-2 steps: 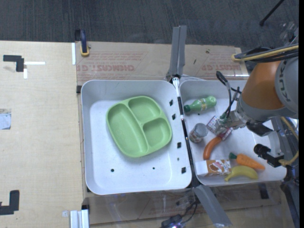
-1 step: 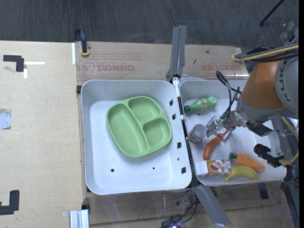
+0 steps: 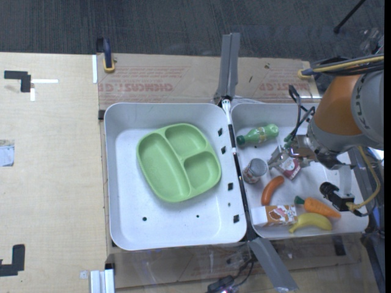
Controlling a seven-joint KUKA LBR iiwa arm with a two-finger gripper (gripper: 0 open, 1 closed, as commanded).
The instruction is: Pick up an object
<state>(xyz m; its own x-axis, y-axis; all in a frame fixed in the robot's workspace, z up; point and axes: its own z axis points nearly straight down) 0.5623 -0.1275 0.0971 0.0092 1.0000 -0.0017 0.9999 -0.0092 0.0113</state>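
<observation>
Nearest the camera, at the bottom edge of the right bin (image 3: 360, 227), a yellow banana (image 3: 311, 223) lies on its side at about five o'clock in that bin, with a small orange-and-white carton (image 3: 281, 214) touching its left end and an orange carrot (image 3: 321, 207) with a green top just above it. A little farther in, an orange-red pepper-shaped piece (image 3: 272, 189) lies tilted near the bin's centre, and a small grey can (image 3: 255, 170) stands just beside it at about nine o'clock in the bin, close to the divider. The gripper (image 3: 288, 159) is low over the middle of the right bin, above a crumpled silver and red packet (image 3: 292, 167); whether its fingers are apart or together cannot be told from this angle, and nothing can be seen between them. The grey arm with its orange band (image 3: 342, 105) comes in from three o'clock, with black cables hanging around the wrist. Farther back, a green bottle (image 3: 258, 135) lies on its side at about eleven o'clock in the right bin, well apart from the banana. In the left bin (image 3: 122, 224), a light green divided plate (image 3: 179, 162) with three compartments rests slightly tilted near the centre. Beyond both bins, a brown cardboard sheet (image 3: 153, 78) covers the bench, and a blue-and-yellow clamp (image 3: 105, 54) sits at its far edge, at about eleven o'clock from the left bin.
</observation>
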